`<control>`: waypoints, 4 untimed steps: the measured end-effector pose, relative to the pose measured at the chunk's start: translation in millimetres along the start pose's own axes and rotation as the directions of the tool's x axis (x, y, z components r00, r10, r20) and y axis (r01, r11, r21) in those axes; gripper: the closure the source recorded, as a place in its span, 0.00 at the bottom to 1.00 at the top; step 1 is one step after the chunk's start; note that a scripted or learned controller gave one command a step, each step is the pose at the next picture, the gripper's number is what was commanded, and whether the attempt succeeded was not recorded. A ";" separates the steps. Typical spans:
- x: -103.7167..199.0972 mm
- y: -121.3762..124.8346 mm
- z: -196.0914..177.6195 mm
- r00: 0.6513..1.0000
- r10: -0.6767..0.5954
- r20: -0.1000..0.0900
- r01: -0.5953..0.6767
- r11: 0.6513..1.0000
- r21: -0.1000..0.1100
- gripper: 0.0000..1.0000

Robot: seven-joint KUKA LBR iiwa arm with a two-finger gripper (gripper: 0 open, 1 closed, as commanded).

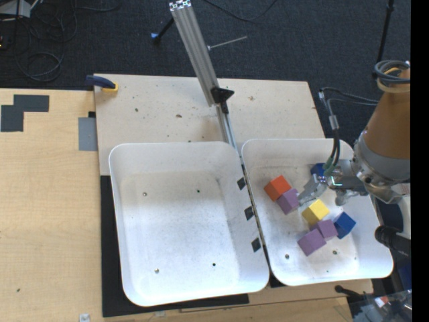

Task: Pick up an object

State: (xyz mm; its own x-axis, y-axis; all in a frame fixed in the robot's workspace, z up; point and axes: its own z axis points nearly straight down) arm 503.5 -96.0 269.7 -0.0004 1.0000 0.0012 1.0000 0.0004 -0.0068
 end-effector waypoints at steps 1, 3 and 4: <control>-1.3 0.3 -1.7 1.000 0.005 0.000 -0.005 1.000 -0.004 0.00; -2.4 -3.5 106.8 1.000 0.002 -0.001 -0.002 1.000 0.002 0.00; 0.7 0.7 150.8 1.000 0.002 0.000 -0.002 1.000 -0.002 0.00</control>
State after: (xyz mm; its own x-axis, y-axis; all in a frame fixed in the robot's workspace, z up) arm 503.2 -95.1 118.9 0.0014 1.0000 0.0014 1.0000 -0.0014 -0.0051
